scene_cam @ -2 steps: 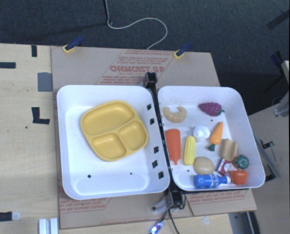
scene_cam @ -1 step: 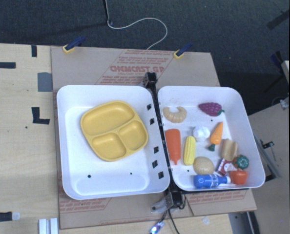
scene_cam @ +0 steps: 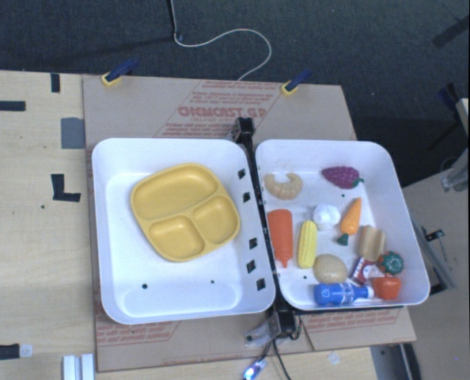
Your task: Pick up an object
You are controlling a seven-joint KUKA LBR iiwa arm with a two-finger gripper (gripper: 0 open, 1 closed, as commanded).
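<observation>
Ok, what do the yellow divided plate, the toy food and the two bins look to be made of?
The yellow three-compartment plate looks like moulded plastic, matte, with soft rounded ridges. The toy food, such as the orange sausage and yellow corn cob, appears to be smooth plastic in flat, uniform colours. The shallow white bins look like thin formed plastic with rounded rims; this is a guess from looks alone.

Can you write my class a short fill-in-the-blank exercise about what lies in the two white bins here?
1. The yellow divided plate lies in the ____ bin.
2. The corn cob lies right beside the orange ____.
3. The purple grapes lie in the ____ bin.
4. The bottle by that bin's near wall is ____ in colour.

Missing words: left; sausage; right; blue
</observation>
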